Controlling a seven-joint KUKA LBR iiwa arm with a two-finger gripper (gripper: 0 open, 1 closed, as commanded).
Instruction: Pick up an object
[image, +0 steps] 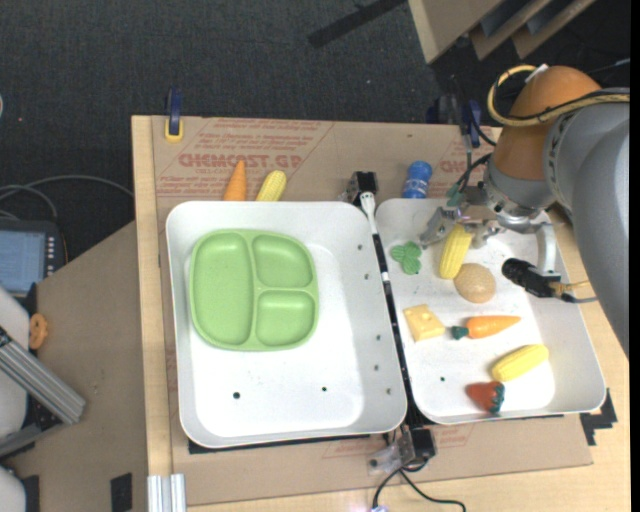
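— What's the bench like?
— A cardboard-topped bench (300, 150) on dark carpet, with two white bins side by side.
— And the arm?
— It reaches in from the right, wrist bent down over the right bin's (570, 395) far corner. The gripper (462, 222) sits at the top of a corn cob (455, 251); its fingers straddle the cob's tip.
— What's in the bins?
— Left bin (290, 400): a green divided plate (254, 290). Right: the cob, broccoli (407, 257), potato (475, 283), cheese (423, 323), carrot (487, 326), a yellow piece (520, 362), a strawberry (487, 396).

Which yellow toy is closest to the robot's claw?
The corn cob, right under the end effector. The cheese and lemon lie farther down the bin.
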